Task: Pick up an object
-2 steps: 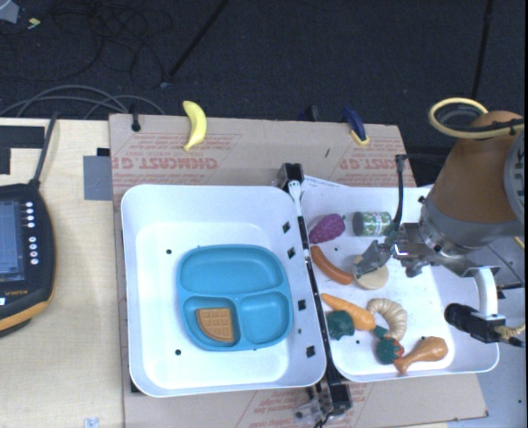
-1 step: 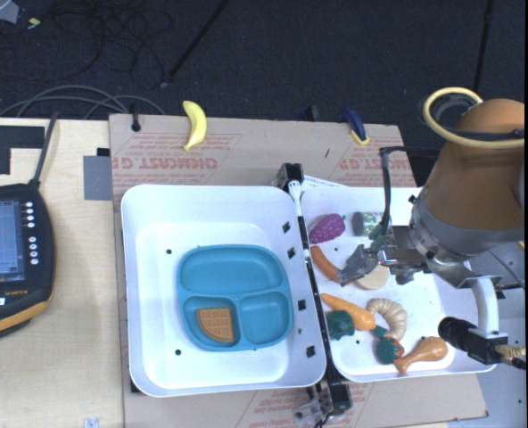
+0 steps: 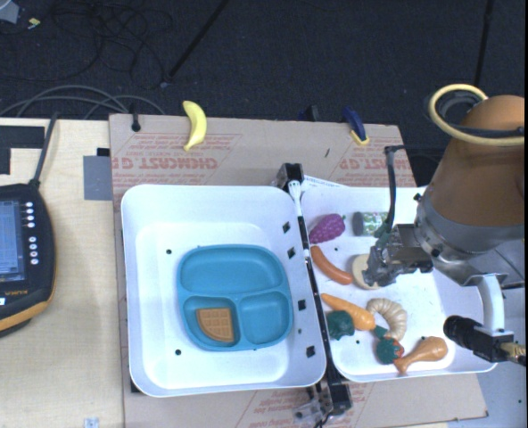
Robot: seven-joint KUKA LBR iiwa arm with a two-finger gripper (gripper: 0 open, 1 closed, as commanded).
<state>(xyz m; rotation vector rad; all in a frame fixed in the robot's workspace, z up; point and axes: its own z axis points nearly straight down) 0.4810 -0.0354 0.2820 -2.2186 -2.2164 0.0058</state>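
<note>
You've got the gripper [image 3: 377,270] low over the right bin [image 3: 424,350] at center right, its grip state unreadable, nothing visibly lifted yet.

Two white bins [image 3: 148,239], one blue plate [image 3: 235,294], one waffle [image 3: 215,325], two carrots [image 3: 331,267], one banana [image 3: 193,123].

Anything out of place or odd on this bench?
Yes: a yellow banana lies on the cardboard behind the left bin, outside both bins, while the other toy food sits in the right bin.
</note>
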